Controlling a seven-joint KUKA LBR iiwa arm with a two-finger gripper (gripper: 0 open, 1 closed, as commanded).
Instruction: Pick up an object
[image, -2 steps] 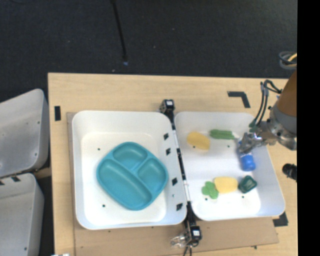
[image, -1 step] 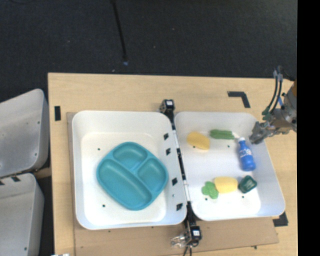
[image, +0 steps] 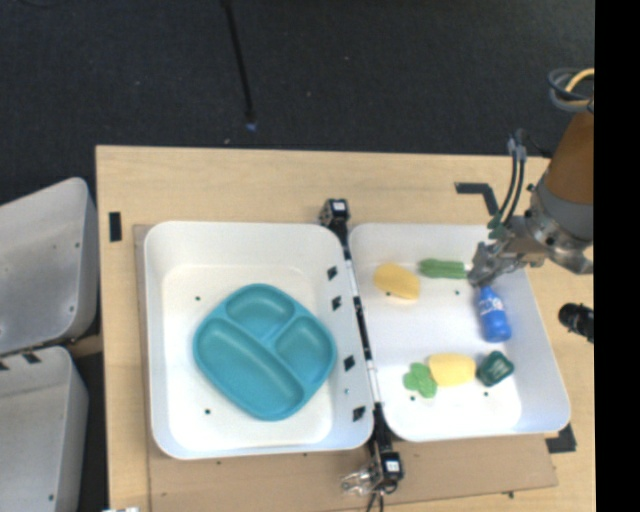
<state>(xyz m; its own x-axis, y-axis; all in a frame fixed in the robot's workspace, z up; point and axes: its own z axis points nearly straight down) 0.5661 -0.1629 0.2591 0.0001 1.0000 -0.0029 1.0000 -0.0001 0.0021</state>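
**Operator:** Where's your gripper, and what's it got?

**Arm:** My gripper (image: 487, 268) hangs low over the far part of the right bin (image: 530, 415), just above the far end of the blue bottle (image: 491, 314) and beside the green piece (image: 442, 267). Whether my fingers are spread or closed, I cannot tell from here; I see nothing between them.

**Operator:** How will the bottle handle?

**Arm:** It lies on its side, pointing near-to-far. I judge it light, stiff plastic, smooth and inclined to roll, so I'd close across its round body at the middle.

**Operator:** Any label?

**Arm:** A pale patch on it, too small to read. The teal divided plate (image: 264, 349) in the left bin (image: 165, 250) bears no writing I can see.
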